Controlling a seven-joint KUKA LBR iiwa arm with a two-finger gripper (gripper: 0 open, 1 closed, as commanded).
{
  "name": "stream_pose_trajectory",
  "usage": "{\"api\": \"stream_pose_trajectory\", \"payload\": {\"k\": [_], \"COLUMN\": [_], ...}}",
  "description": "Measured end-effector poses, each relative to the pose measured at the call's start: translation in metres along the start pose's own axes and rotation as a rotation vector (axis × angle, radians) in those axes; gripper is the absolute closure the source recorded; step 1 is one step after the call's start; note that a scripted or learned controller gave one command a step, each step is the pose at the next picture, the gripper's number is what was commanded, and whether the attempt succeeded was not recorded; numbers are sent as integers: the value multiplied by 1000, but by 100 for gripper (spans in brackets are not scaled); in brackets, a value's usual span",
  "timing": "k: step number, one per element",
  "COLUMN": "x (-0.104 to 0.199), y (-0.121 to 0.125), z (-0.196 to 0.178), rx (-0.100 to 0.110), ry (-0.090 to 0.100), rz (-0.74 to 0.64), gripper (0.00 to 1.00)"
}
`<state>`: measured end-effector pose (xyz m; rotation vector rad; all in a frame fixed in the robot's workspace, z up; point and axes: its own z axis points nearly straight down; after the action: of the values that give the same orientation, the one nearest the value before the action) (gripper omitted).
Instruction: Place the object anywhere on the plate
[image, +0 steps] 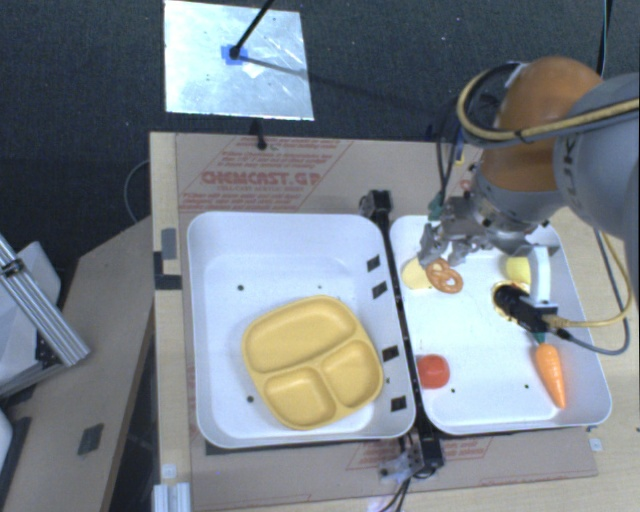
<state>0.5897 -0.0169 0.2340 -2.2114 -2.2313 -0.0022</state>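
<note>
Fingers: the fingers (441, 250) hang low over the far left part of the right bin, right above the pretzel; whether they are released or clenched cannot be told from this slanted view, and nothing is seen clearly between them.
Arm: the grey arm (590, 130) comes in from the right, with the orange band (545, 100) above the wrist and yellow cables looping round it.
Pretzel: the pretzel (444, 277), brown and looped, lies on the floor of the right bin just under the fingers; contact with them cannot be judged.
Yellow piece: a pale yellow piece (415, 272) lies just left of the pretzel, near the bin's left wall.
Lemon: a small yellow lemon (518, 268) lies toward the right side of the same bin, beside a white part of the arm's gear.
Tomato: a red tomato (433, 371) lies near the front left of the right bin.
Carrot: an orange carrot (551, 375) lies near the front right corner, its tip pointing forward.
Right bin: the right bin (590, 405) holds all of these small things.
Plate: the yellow plate (312, 360), with three compartments, lies in the left bin, toward its front.
Left bin: the left bin (225, 300) touches the right bin along the middle.
Desk: the desk (105, 300) carries both bins.
</note>
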Motion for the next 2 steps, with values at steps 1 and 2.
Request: {"api": "stream_pose_trajectory", "payload": {"k": [1, 2], "x": [58, 112], "y": [12, 19], "z": [-4, 8], "rx": [-2, -1], "ry": [1, 1], "rz": [-2, -1], "gripper": [100, 100]}}
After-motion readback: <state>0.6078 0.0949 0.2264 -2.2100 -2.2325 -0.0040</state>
